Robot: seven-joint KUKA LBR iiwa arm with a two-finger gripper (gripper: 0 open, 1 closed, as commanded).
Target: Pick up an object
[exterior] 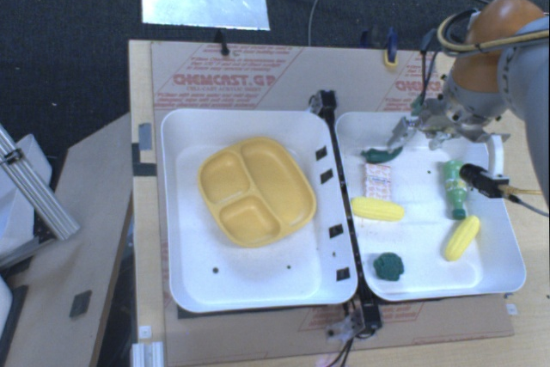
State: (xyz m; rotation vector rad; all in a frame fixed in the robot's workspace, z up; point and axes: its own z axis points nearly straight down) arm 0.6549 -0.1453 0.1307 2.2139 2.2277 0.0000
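Hand (404,133) hovers, grip state unclear, above the dark green piece (381,155); approach step, so next comes lowering onto it.

From my remote station, I watch through a single fixed camera above the bench (215,69), looking down at a slant. It stands far enough back to take in both white bins (258,292), with the arm (516,64) entering at the frame's right.
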